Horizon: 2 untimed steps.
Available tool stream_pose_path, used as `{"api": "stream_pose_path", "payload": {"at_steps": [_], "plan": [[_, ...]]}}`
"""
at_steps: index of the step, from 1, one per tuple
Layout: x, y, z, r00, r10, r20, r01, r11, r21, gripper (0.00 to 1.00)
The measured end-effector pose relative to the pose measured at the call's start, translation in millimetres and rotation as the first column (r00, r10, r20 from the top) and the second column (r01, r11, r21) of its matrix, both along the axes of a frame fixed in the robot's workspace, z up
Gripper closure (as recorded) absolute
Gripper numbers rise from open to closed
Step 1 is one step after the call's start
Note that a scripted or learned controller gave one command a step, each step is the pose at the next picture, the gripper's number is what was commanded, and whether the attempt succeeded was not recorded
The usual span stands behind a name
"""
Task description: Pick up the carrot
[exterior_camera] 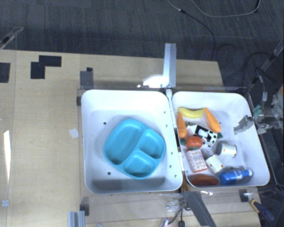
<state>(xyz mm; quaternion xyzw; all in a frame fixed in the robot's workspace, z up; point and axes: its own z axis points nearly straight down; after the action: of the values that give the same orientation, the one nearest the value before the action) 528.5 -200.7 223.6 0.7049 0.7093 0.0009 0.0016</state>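
Carrot is lying at the right bin's twelve o'clock; gripper is hovering at three o'clock, grip state unclear.

The divided plate lies in the left bin; the carrot in the right bin.

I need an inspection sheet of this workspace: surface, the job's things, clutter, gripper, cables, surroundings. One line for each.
Surface: wooden bench bearing left bin and right bin.
Job's things: two orange carrots in the right bin, one beside the banana, one along the bin's left wall.
Clutter: blue divided plate in the left bin; tomato, blue bottle, white cup, small carton.
Gripper: at the right bin's right rim, blurred.
Cables: black cable on the floor.
Surroundings: dark carpet.
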Motion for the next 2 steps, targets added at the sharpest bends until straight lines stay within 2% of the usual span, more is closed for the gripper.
{"api": "stream_pose_path", "payload": {"at_steps": [1, 2], "plan": [[60, 23, -96, 0.987, 0.161, 0.000, -0.161, 0.987, 0.000, 0.00], [87, 20, -135, 0.981, 0.194, 0.007, -0.194, 0.981, -0.004, 0.00]]}}
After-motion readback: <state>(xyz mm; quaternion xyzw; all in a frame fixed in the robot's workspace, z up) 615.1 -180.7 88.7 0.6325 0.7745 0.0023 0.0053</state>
